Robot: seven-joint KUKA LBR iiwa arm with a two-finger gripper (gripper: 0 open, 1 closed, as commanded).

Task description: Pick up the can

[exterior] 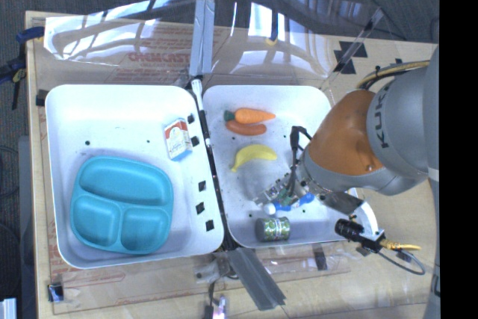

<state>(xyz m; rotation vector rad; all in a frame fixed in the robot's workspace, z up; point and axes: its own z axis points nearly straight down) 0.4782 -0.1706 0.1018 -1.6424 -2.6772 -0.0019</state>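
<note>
End effector: the end effector (282, 196) is seen low inside the right bin (317, 97), hanging from the grey and orange arm (366, 138) that enters from the right. Whether it is open or closed cannot be told, since metal and blue parts are crowded together there and nothing can be made out as gripped.

Can: the can (273, 228) is found just below the end effector, toward the near wall of the same bin, very close to it; contact cannot be confirmed.

Can axis: the can is lying on its side, with its long axis running roughly left to right across the view, parallel to the near wall.

Key relation: the can is judged to lie a short way toward the near edge from the end effector, so a small shift that way and a closure across the narrow body, not along its length, would be called for.

Farther out: a banana (255, 156) is placed just above the end effector; a carrot (252, 116) and a reddish sausage-like item (246, 128) lie beyond it.

Left bin: in the left bin (112, 97), a small carton (177, 139) and a blue divided tray (122, 203) are kept well apart from the end effector.

Counter: both bins are carried by the counter (396, 265).
</note>
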